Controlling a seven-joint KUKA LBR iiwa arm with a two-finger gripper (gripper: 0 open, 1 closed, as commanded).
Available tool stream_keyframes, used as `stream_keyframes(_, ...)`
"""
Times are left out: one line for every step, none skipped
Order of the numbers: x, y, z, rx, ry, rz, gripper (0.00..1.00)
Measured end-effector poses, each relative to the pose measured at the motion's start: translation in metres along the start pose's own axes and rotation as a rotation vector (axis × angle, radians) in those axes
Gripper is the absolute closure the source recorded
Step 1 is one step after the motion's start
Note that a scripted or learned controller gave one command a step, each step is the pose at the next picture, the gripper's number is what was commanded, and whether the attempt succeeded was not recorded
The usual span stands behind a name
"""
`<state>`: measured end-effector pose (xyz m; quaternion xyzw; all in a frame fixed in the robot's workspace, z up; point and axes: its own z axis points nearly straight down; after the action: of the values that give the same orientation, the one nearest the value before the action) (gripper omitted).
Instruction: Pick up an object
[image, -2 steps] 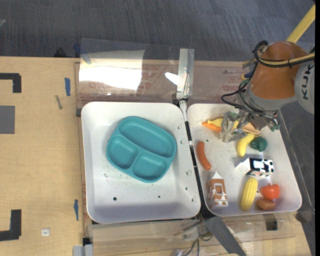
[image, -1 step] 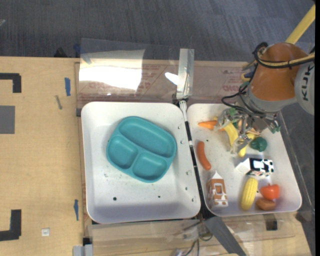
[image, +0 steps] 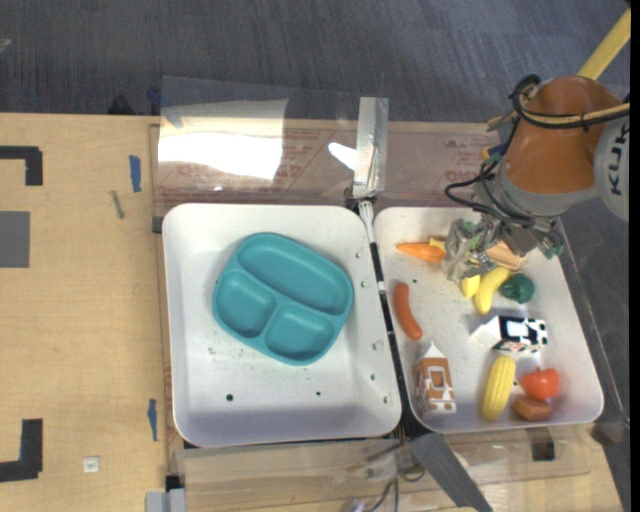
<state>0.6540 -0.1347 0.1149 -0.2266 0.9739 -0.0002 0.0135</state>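
Hiding its own fingers, the end effector (image: 478, 252) overlaps toys; grip state unreadable.

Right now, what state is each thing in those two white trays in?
Teal plate: right side up, nothing on it, in the left bin.
Carrot: lying flat, right bin.
Sausage: lying flat.
Corn: lying flat.
Milk carton: tipped over.
Toy cow: on its side.
Tool: low over the banana.
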Motion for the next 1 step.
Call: stream_keyframes(-0.0290,0.0128,-0.1196,0.004,0.007,-0.040,1.00)
